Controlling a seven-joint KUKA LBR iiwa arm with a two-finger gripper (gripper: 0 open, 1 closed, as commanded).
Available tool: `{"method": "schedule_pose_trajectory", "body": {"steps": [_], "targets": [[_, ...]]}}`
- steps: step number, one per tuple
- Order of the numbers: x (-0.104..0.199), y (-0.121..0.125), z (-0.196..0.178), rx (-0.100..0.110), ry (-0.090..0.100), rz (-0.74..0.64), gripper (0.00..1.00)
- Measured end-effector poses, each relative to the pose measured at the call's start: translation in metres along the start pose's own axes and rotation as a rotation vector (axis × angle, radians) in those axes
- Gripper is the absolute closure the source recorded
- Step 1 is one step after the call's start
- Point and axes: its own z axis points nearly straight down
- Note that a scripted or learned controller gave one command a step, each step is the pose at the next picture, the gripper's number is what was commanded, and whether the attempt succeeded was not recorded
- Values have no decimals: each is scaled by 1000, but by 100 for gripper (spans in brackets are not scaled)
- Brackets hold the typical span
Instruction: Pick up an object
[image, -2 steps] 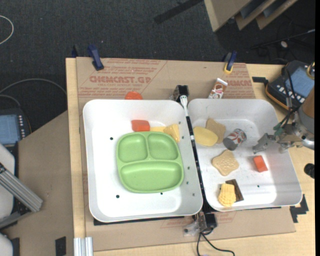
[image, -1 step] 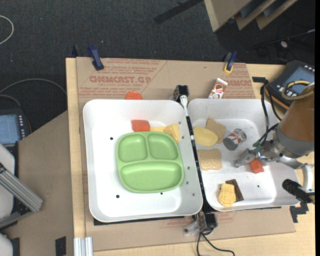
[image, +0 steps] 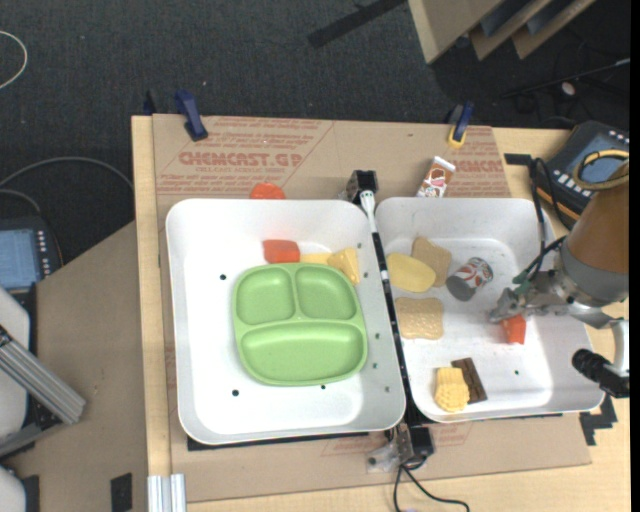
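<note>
Claw: gripper (image: 513, 312) low over right bin (image: 530, 395), at its right side, fingers pointing down-left; can't tell if spread or pressed together, tips too small/blurred.
Under claw: small red-orange block (image: 515, 330) right at the fingertips, touching or just below; not clear it's pinched.
Arm: grey w/ orange band (image: 606, 235), enters from right edge, over bin's right rim.
Right bin, other items: small tin can (image: 468, 277) on its side, near centre, just left of claw; yellow rounded piece (image: 410, 271) + tan piece (image: 432, 252) at upper left, touching; tan cracker-like square (image: 419, 320) at left wall; yellow waffle-ish piece (image: 451, 389) w/ dark brown bar (image: 469, 378) beside it, near front.
Left bin: green divided plate (image: 298, 324), 3 compartments, centre of left bin (image: 200, 380); red block (image: 281, 251) and yellow wedge (image: 345, 264) just behind plate.
Outside bins: small red/white carton (image: 436, 177) on cardboard behind right bin; orange bit (image: 266, 191) behind left bin; blue clamps (image: 190, 113) at cardboard's back edge.
</note>
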Motion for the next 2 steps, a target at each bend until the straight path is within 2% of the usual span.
{"method": "schedule_pose_trajectory", "body": {"steps": [1, 2], "targets": [[55, 31, 10, -3, -4, -5, 100], [160, 67, -93, -3, 8, -14, 100]]}}
